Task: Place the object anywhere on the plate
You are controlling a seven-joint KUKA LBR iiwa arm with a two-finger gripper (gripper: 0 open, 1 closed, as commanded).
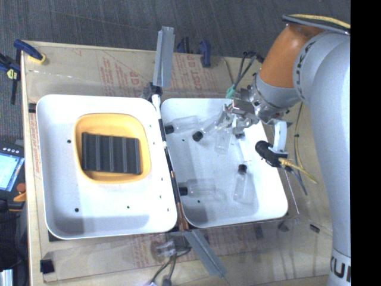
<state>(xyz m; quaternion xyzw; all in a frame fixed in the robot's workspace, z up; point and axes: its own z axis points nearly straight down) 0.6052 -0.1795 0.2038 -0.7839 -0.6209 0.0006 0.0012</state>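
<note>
A wooden bench (89, 70) stands on dark grey carpet and bears two shallow white bins side by side. The grey arm (333, 130) with its orange band (286, 55) reaches in from the right, and the claw (233, 124) hangs over the upper part of the right bin (271, 204). Whether the claw is released or clenched I cannot tell; its tips blur into the clear plastic beneath them.

Right under the claw lies a clear bottle (223, 137), too glassy to say if it touches the claw. Just to the claw's left lies another clear bottle with a black cap (186, 126), and a black cap (197, 136) sits between the two. Below the claw, nearer the front of the bin, a third clear bottle (240, 183) lies with its black cap pointing up toward the claw. Farther down and to the left a fourth bottle (199, 190) rests near the bin's left wall.

Well to the claw's left, in the left bin (59, 213), sits the yellow plate (113, 123) with a dark ribbed rack (111, 154) on it.
</note>
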